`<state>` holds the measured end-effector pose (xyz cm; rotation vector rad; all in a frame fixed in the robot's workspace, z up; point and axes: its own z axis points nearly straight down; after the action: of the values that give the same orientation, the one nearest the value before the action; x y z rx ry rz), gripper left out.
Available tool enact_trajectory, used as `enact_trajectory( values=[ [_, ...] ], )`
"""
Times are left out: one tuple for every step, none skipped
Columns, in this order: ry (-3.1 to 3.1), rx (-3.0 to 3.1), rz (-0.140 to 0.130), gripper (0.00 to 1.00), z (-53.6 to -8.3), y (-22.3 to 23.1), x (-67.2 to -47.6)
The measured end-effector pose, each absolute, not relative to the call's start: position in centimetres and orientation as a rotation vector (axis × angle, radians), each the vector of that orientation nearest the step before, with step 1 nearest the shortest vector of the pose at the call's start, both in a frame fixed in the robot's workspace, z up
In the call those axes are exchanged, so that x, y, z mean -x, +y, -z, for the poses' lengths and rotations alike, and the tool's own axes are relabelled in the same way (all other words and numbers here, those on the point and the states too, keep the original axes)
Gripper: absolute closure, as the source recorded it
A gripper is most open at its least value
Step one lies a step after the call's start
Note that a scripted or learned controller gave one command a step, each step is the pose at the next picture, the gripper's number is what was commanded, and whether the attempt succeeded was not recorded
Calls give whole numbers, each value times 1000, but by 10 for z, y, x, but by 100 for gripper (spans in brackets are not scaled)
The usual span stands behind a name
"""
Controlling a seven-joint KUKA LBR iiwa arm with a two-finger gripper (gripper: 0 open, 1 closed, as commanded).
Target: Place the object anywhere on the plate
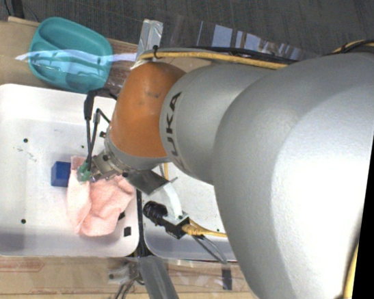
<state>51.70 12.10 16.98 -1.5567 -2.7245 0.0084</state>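
Camera view: the grey arm (pixel 264 142) is seen reaching in from the right of the frame, its orange band (pixel 144 112) bent down over the left bin (pixel 26 116).
Gripper: the gripper (pixel 91 170) is set low at centre-left of the frame, at the upper left corner of the pink cloth (pixel 99 209) and just beside the blue block (pixel 60 174). Whether it is apart, together or clamped on anything cannot be told, as it is hidden by the wrist above it.
Pink cloth: it is crumpled on the floor of the left bin, in that bin's lower right part. It is judged to be the task's object, since the gripper is lowered at its edge rather than over the block.
Long axis: the heap is drawn out from the upper right toward the lower left of the frame. Its broad end is by the gripper and its narrower end is pointed at the bin's lower wall.
Blue block: it is laid flat to the left of the gripper, close by the cloth's edge, and contact between the two cannot be told.
Right bin: the right bin (pixel 180 248) is largely covered by the arm.
Progress: the placing is judged not yet done, as the cloth is resting in the left bin.
Teal container: a teal plastic container (pixel 69 53) is left on the bench at the upper left, outside both bins.
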Motion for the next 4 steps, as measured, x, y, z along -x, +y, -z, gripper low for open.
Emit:
enact_trajectory(
  values=[
    [-2721,1562,-7,100,-189,85,-554],
    [-2586,1806,20,100,-120,174,-556],
    [-2533,1852,-7,100,-181,109,-543],
    [-2533,1863,-2,100,-98,130,-582]
  ],
)
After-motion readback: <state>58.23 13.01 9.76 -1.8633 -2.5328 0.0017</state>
